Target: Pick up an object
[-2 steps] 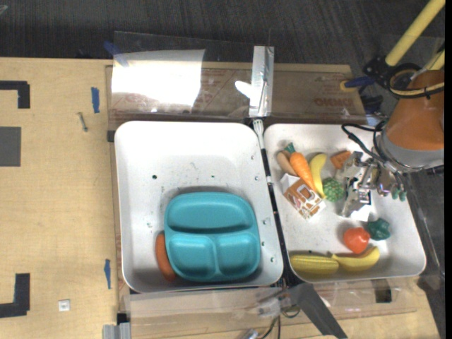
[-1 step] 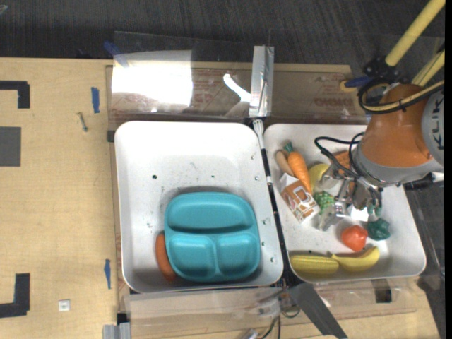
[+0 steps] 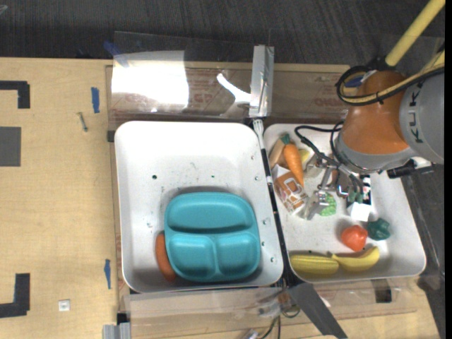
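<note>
Camera view shows the gripper (image 3: pixel 326 189) low in the right bin (image 3: pixel 409 210), a cluster of metal and black parts under the arm's glossy orange band (image 3: pixel 374 122); whether it is parted or closed cannot be told, and nothing can be seen held in it. Just left of it lie a smooth tapered orange carrot (image 3: pixel 292 161) and, below that, a crinkly clear packet with orange print (image 3: pixel 289 189). Directly under the tool sits a small pale green piece (image 3: pixel 325 207), too blurred to name. Down and to the right, near it, rests a round red-orange tomato-like toy (image 3: pixel 354 237) beside a dark green knobbly lump (image 3: pixel 380 228). Further down, along the bin's near wall, lie two curved matte yellow bananas (image 3: pixel 335 261). Well to the left, in the left bin (image 3: pixel 141 161), a teal plastic divided tray (image 3: pixel 210 235) with rounded corners and three compartments sits over an orange object (image 3: pixel 163 256) peeking out at its left edge.
</note>
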{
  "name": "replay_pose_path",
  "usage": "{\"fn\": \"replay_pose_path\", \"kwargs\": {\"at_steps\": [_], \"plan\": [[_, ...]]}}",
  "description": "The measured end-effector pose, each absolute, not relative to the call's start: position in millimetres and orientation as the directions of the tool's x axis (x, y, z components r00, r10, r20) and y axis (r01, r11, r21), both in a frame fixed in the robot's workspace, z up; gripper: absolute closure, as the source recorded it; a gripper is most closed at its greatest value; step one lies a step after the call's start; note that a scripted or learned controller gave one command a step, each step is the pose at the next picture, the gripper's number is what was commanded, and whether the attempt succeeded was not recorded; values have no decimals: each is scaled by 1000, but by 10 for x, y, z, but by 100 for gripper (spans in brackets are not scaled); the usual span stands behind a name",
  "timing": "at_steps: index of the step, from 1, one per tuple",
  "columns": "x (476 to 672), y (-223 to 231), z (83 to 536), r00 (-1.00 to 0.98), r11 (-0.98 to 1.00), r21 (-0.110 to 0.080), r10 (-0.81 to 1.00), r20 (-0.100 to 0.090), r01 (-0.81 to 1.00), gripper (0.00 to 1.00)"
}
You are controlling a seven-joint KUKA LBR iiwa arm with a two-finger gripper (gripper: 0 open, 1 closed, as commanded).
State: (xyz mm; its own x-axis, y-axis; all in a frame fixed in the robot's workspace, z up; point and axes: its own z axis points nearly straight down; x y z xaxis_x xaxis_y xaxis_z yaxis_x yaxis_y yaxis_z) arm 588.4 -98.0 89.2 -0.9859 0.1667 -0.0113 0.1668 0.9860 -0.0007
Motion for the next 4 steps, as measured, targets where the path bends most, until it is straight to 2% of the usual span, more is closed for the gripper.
{"fn": "replay_pose_path", "kwargs": {"at_steps": [1, 2, 3, 4], "plan": [[5707, -1057, 894, -960, 960, 4, 278, -11, 278, 0], [5972, -1019, 886, -968, 968, 1, 250, -7, 250, 0], [5271, -1156, 888, -964, 964, 1, 266, -8, 266, 0], [5701, -1060, 887, -916, 916, 2, 400, -8, 400, 0]]}}
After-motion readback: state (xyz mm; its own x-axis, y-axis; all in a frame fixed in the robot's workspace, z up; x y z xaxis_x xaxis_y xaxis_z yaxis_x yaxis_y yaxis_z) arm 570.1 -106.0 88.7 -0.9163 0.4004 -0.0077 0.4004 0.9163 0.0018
